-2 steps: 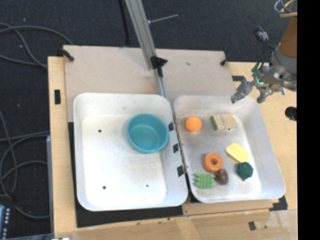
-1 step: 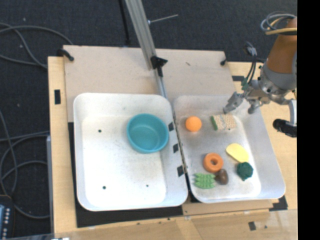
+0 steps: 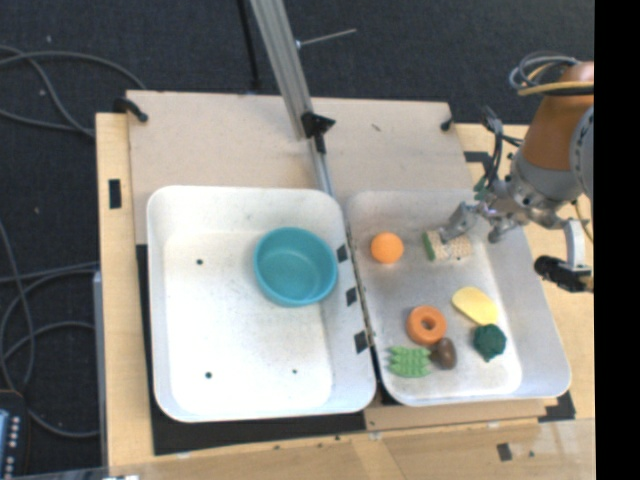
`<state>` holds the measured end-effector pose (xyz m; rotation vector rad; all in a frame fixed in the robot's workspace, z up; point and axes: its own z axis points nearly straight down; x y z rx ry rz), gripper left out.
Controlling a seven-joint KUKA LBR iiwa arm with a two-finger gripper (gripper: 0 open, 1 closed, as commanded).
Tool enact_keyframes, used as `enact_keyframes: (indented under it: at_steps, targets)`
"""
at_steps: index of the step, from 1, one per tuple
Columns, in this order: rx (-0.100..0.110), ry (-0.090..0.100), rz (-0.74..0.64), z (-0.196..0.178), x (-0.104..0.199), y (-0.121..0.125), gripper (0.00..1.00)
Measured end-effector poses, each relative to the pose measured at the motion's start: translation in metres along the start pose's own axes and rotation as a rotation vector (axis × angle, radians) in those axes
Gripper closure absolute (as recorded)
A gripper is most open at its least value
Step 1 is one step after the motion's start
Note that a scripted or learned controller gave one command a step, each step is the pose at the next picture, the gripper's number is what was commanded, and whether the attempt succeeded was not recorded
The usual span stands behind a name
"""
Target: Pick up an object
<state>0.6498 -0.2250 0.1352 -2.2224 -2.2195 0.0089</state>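
My gripper (image 3: 476,226) hangs over the back of the right bin (image 3: 530,368), open, with nothing between its fingers. Just below and left of it lies a small beige block with a green end (image 3: 444,246). An orange ball (image 3: 387,248) rests further left. Toward the bin's front sit an orange ring (image 3: 427,324), a yellow piece (image 3: 475,305), a dark green lump (image 3: 489,342), a brown lump (image 3: 443,352) and a light green ridged piece (image 3: 408,361).
The left bin (image 3: 200,368) holds a blue bowl (image 3: 295,266). A slanted metal post (image 3: 290,63) rises from behind the wall between the bins. Cables lie on the dark floor at the left.
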Motion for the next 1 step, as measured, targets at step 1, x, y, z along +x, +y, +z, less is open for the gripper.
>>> enact_keyframes:
  at_steps: [1]
  targets:
    - [-0.01, -0.001, 0.0, 0.0299, -0.0026, 0.0023, 0.0]
